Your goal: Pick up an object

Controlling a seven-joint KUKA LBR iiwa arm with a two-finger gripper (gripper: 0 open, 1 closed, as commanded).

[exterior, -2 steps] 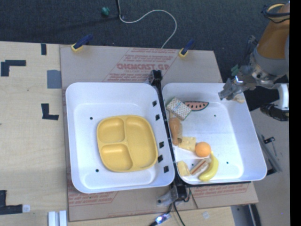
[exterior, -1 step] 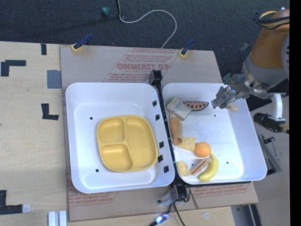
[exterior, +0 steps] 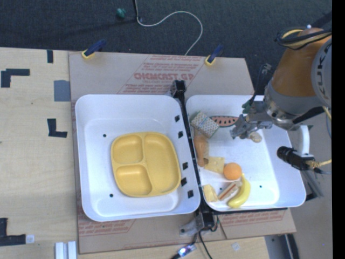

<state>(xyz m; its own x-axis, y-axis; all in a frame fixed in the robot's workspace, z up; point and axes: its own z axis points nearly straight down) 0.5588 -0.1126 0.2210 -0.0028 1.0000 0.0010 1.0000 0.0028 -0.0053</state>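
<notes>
Gripper (exterior: 243, 129): low in right bin (exterior: 280, 194), beside watermelon slice (exterior: 220, 121); finger state unclear.
Left bin (exterior: 89, 144): yellow plate (exterior: 144, 163).
Near edge: banana (exterior: 241, 194), orange (exterior: 232, 171).

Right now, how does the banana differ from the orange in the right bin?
The banana is long, curved and yellow; the orange is round and orange. The banana lies nearer the bin's front edge, the orange just behind it. Both are toy fruit lying loose in the right bin, away from the claw.

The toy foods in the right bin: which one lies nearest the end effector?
The watermelon slice, red with dark seeds, just left of the end effector; the banana and orange lie lower down.
</notes>
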